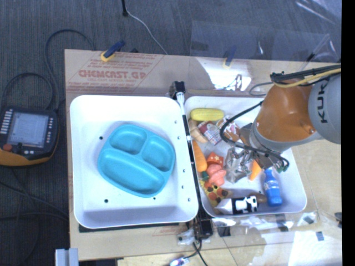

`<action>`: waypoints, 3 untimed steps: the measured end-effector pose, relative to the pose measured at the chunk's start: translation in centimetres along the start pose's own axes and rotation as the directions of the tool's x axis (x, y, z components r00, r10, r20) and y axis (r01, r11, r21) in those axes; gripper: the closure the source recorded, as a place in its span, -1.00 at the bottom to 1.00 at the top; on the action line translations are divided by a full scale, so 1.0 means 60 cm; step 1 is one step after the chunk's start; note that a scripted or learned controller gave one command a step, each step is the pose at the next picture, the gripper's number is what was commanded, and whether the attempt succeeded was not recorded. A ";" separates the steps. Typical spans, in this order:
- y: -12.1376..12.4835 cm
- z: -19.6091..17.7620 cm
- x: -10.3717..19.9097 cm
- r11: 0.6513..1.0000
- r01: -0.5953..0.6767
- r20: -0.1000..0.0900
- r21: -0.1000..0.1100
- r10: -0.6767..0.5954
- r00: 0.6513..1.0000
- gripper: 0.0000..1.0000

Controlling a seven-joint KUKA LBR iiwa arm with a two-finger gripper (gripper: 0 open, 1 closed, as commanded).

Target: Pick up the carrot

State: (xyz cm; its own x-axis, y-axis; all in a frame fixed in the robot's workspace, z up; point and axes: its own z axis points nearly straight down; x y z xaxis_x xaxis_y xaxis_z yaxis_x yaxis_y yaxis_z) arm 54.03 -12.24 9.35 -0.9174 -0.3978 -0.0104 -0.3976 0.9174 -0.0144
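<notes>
- Bright, even overhead light; white bins [133, 107] nearly blown out.
- Glare patch on table [230, 82] behind the right bin.
- Soft focus throughout; shadows faint.

both bins [83, 148] look like smooth white plastic with a faint sheen. the blue tray [136, 158] is smooth, slightly glossy plastic. the toys in the right bin look like shiny plastic, the carrot [199, 155] smooth and orange. the gripper [238, 166] shows bare, glinting metal; the orange band [285, 114] is glossy. the bench [111, 73] looks like matt cardboard or wood, the floor [55, 15] rough carpet.
</notes>
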 end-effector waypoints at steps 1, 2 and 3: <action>0.002 0.003 0.000 1.000 0.000 0.000 -0.002 0.000 1.000 -1.00; -0.114 0.005 0.002 0.927 -0.376 0.002 -0.007 0.376 0.927 -1.00; -0.070 0.005 -0.029 0.993 -0.119 0.004 -0.002 0.119 0.993 -1.00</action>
State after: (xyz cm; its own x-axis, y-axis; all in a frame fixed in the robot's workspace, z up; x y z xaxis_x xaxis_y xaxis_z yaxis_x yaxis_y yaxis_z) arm 57.29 -15.39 9.15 -0.9580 -0.2863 -0.0157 -0.2861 0.9581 -0.0112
